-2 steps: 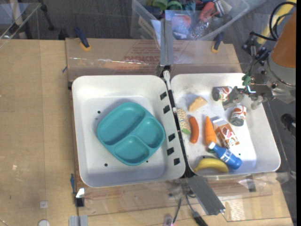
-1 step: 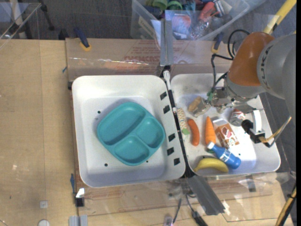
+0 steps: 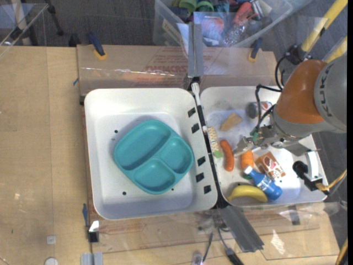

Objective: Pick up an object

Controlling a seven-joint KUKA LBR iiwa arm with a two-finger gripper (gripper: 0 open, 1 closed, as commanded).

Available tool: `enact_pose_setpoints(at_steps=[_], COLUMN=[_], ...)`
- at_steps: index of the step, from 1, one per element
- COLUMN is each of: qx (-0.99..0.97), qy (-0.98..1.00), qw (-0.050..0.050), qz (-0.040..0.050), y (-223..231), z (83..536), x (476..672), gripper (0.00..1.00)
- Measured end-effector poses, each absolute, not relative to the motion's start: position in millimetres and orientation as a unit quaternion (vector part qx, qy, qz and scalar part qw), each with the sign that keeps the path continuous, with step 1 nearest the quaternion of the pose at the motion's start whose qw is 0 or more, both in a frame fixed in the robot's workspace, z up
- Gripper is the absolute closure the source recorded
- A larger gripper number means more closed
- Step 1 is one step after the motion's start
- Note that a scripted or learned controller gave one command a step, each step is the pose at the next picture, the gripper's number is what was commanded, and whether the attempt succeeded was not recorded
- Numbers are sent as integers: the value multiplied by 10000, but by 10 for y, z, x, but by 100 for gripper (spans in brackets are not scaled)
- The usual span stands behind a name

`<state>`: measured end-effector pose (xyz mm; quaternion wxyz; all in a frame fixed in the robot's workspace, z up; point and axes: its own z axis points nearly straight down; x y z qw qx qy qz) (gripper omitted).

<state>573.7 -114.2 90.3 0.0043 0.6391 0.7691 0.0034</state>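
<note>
The right bin holds several small things: a tan wedge, a dark grey round piece, an orange-red sausage-like piece, an orange carrot-like piece, a brown and white packet, a blue bottle and a yellow banana. My gripper hangs low over the middle of this bin, just above the orange carrot-like piece and right of the sausage-like piece. Nothing shows between its fingers. The arm covers the bin's right part.
In the left bin lies a teal divided plate. A ridge with black clips separates the two bins. Behind the bins stands a clear tub full of colourful toys. Bare wooden bench lies to the left.
</note>
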Motion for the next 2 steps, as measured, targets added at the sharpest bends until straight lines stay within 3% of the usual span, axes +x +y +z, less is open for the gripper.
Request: enact_pose_setpoints(at_steps=[1, 2], qx=[6403, 6875], qy=[7680, 7262], qw=[87, -2], qz=[34, -1], y=[-1171, -712], z=[1010, 2023], x=[5753, 5836], gripper=[100, 100])
